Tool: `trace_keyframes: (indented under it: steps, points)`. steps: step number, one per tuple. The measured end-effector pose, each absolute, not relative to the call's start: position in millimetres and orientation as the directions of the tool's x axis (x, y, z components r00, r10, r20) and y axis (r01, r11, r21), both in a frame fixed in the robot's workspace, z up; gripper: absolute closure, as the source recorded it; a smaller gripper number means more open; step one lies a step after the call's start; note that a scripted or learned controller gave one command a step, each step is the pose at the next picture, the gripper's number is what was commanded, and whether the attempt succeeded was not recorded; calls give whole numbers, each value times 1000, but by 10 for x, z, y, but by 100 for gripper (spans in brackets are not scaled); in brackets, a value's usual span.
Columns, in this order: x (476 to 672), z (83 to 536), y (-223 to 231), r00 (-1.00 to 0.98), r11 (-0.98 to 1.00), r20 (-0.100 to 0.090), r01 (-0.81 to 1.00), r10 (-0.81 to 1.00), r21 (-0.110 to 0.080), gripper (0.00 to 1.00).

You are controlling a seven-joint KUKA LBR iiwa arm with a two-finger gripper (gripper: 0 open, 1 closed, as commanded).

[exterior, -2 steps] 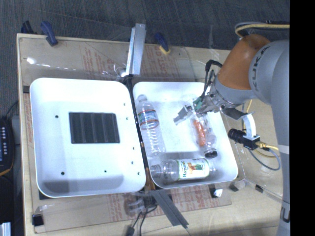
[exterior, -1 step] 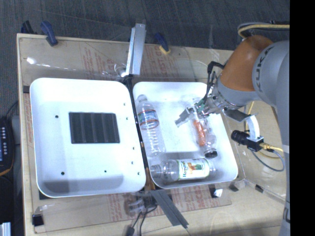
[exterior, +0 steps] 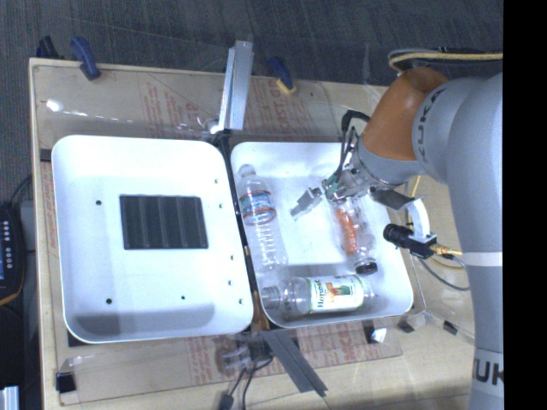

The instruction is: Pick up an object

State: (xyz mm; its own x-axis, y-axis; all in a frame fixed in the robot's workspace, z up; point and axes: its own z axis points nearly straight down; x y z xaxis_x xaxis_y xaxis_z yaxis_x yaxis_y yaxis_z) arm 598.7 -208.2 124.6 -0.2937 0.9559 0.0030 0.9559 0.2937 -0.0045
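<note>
Gripper (exterior: 318, 196) low inside the right bin (exterior: 393, 290), near its centre, nothing seen between the fingers; whether spread wide or drawn narrow, impossible to tell. Just beside, at 3 to 4 o'clock: small bottle with orange contents (exterior: 352, 231), black cap at its 5 o'clock end. At 8 o'clock: clear water bottle (exterior: 262, 218) lying along the bin's left wall. At 6 o'clock: labelled bottle (exterior: 318, 295) lying along the front wall. Likely failures, as judgement: closing on bare bin floor between the bottles; round, smooth bottles rolling or squirting aside under a glancing touch; wall-hugging bottles leaving no room for one finger. Left bin (exterior: 77, 229) at 9 o'clock, holding a dark ribbed panel (exterior: 163, 222).
</note>
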Motion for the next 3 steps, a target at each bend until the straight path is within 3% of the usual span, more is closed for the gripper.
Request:
trace_keyframes:
  steps: [1,3]
  points:
    - [5673,2086,-2094,-336,336,0,942,942,0,0]
    - [5811,1926,-2089,-453,453,-2,891,891,0,0]
